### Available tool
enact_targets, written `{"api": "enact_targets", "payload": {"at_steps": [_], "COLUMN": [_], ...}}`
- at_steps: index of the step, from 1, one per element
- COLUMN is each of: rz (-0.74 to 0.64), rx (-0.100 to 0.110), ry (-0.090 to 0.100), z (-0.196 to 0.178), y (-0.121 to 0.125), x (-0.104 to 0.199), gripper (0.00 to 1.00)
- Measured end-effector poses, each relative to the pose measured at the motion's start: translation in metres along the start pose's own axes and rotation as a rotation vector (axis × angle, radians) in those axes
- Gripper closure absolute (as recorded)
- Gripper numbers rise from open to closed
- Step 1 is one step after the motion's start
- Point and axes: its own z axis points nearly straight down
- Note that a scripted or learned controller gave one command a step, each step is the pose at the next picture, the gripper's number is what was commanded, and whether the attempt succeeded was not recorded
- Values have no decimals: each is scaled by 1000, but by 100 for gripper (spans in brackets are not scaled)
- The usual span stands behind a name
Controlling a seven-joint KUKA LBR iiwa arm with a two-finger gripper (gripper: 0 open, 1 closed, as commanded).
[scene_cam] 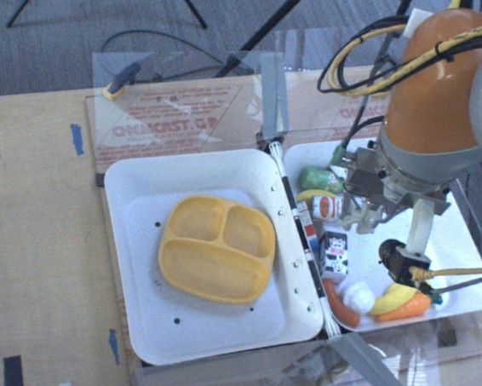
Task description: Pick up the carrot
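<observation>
Orange and tapered, the carrot (410, 306) lies in the lower right of the frame, against the near wall of the right bin (458, 242), with its green end pointing right. A yellow banana-shaped piece (391, 294) rests along its upper side, touching it, and a white egg-like ball (358, 295) sits just to the left of the pair. Left of the ball you see a red-orange elongated piece (341, 306) lying by the bin's left wall. Higher in the same bin stand a black and white carton (337, 255), a small can with a red and white label (328, 207), a yellow piece (311, 195) and a green piece (318, 177), all lined up along the left wall. The claw (367, 213) hangs over the upper middle of this bin, just right of the can and well apart from the carrot; from this angle you cannot tell whether it is spread or pressed together, and you see nothing in its grip. The grey and orange arm (437, 99) fills the upper right of the frame above it. The left bin (137, 267) holds a yellow divided plate (217, 248) near its centre, and both bins sit on the tan counter (42, 252).
</observation>
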Motion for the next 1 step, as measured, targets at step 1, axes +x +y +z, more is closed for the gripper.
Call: {"api": "enact_targets", "payload": {"at_steps": [1], "rz": [-269], "rx": [-6], "ry": [1], "z": [-124], "y": [23], "x": [-44], "gripper": [100]}}
